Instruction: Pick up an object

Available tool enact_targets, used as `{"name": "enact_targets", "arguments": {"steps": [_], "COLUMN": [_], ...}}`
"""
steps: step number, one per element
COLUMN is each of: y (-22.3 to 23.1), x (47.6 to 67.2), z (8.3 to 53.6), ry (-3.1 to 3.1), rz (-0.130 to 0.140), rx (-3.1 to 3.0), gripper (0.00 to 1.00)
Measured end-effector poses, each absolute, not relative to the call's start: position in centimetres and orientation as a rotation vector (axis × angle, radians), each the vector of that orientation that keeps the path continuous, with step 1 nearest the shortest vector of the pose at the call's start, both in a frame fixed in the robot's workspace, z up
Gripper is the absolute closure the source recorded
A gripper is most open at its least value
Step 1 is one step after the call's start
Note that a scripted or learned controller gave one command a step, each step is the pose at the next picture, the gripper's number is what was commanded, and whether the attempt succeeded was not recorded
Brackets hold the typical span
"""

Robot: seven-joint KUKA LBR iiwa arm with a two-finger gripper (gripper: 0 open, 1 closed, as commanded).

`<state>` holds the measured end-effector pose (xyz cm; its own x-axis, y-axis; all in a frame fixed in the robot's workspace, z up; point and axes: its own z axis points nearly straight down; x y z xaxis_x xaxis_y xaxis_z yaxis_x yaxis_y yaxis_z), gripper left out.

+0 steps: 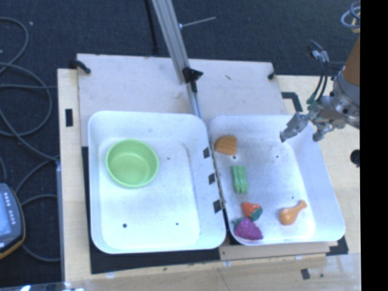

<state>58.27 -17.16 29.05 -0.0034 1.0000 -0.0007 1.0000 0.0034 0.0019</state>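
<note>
The right bin (315, 180) holds several small toy foods: an orange bread-like piece (225, 145) at its upper left, a green ridged piece (239, 179) below it, a red and green strawberry-like piece (251, 210), a purple grape cluster (248, 228) at the front edge, and an orange drumstick (291, 213) at the front right. My gripper (307, 131) hangs above the bin's upper right corner, well away from all of them. Its two fingers are spread apart with nothing between them.
The left bin (182, 223) holds a light green bowl (132, 162) at its upper left. A slanted metal rail (173, 35) runs from the top down to the gap between the bins. Cables lie on the dark floor at left.
</note>
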Motion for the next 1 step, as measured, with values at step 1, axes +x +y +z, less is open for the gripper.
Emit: {"name": "enact_targets", "arguments": {"steps": [1], "y": [-17.15], "x": [58.27], "z": [29.05], "ry": [2.224], "rz": [0.002], "rx": [2.217], "gripper": [0.00]}}
